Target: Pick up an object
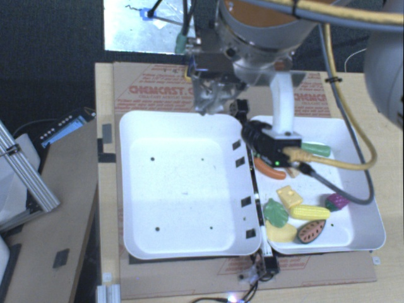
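Gripper [213,98] over back rim of left bin [183,182], at its 12 o'clock. Open or closed: cannot tell, too blurred. Nothing seen gripped.

Pickable objects all in right bin [363,232]:
- orange carrot [270,169] at 9 o'clock, by the dividing wall
- green piece [315,149] at 12
- cheese wedge [290,197] near centre
- corn cob [309,212], leafy green piece [276,213] and brown oval [310,231] crowded toward 6
- purple piece [336,201] at 3, standing apart

Probably best: shift toward 4 o'clock, descend straight onto the purple piece. Skip the cluster. Mind the yellow cable [334,164].
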Motion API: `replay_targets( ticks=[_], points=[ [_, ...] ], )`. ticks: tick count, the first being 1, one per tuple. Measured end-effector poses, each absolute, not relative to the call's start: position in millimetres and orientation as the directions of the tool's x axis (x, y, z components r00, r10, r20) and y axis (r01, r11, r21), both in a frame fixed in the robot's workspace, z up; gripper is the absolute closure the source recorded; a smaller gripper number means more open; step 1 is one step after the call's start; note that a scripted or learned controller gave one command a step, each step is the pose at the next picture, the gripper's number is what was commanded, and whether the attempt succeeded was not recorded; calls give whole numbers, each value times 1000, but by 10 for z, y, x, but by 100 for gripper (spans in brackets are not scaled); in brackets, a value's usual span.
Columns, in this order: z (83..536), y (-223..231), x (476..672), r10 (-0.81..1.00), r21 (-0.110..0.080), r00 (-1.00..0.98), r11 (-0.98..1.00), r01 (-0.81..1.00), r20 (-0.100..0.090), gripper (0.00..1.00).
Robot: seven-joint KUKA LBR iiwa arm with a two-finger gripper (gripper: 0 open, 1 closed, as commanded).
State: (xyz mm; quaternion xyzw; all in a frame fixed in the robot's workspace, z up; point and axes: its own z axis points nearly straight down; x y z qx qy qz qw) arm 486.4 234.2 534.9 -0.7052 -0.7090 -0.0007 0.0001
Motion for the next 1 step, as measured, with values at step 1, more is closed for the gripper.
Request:
replay_targets(
  ticks=[1],
  points=[
    [5349,2342,4864,1000,1,-5,5,1000,1,100]
  ],
)
